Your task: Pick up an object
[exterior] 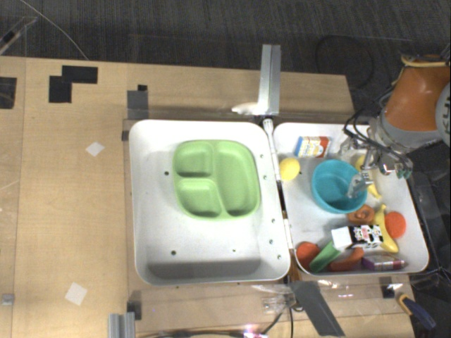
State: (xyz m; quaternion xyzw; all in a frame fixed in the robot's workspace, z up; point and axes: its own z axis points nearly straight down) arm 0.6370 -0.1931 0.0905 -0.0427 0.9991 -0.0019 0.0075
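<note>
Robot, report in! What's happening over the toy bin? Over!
End effector over blue bowl's right rim. Nothing seen gripped. Banana, orange toy crowd close.

Even overhead light, slightly soft focus

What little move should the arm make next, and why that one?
Probably a short, straight descent. The tool hangs over the right rim of the round blue plastic bowl in the right-hand white bin, and I see nothing between its fingers. Lowering there might let it take the rim, though a grasp is not certain.
</note>
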